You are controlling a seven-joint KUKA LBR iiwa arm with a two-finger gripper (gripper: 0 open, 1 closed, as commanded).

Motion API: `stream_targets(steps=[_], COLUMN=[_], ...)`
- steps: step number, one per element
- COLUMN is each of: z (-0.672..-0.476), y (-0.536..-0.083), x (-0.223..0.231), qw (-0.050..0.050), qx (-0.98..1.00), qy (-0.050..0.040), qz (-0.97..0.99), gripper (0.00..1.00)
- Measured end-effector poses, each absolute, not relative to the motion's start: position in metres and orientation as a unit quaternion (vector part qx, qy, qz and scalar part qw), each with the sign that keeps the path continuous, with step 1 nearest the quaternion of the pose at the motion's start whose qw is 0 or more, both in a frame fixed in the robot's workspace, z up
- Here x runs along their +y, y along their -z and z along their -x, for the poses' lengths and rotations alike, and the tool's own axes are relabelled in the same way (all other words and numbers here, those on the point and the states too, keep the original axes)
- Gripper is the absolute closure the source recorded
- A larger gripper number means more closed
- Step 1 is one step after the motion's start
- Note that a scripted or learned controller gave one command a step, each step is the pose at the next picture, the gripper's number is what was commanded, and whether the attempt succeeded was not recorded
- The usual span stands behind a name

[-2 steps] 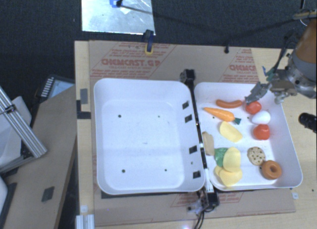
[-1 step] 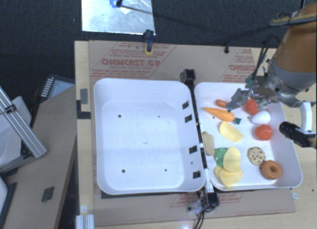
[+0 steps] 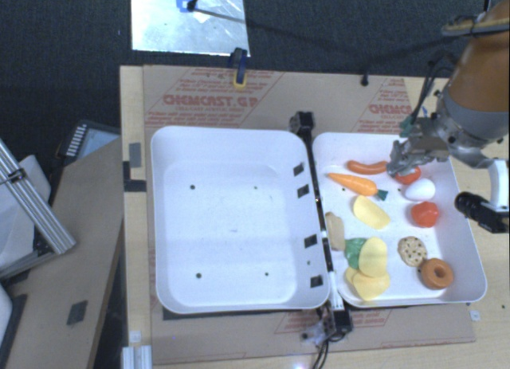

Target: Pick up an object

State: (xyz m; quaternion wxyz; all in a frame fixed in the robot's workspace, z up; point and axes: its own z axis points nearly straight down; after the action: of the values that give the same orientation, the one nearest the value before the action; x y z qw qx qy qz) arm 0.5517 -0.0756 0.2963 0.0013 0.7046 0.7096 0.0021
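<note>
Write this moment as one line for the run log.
stage: reaching | gripper: low in right bin, far end, over red item beside sausage | grasp: not visible | left bin: untouched

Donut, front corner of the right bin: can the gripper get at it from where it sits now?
Probably yes. The donut lies flat with open space above it; only the cookie sits close beside it. The gripper is at the bin's far end, over the sausage.

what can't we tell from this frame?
- Gripper finger state: blurred, too small in the camera view.
- Red item beneath it: mostly covered by the gripper, identity unclear.
- Whether anything is gripped: can't tell.
- Green piece: partly hidden under the yellow pieces.
</note>
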Motion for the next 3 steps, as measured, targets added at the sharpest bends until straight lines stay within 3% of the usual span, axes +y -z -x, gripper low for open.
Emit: stream_targets(steps=[1, 2, 3], z=[-0.642, -0.67, -0.669], y=[-0.333, -0.356, -0.389], x=[-0.051, -0.013, 0.012], qw=[0.004, 0.003, 0.002], qx=[0.71, 0.71, 0.71], qy=[-0.0042, -0.0028, -0.0025], qz=[-0.704, -0.704, -0.704], gripper=[1.0, 1.0, 1.0])
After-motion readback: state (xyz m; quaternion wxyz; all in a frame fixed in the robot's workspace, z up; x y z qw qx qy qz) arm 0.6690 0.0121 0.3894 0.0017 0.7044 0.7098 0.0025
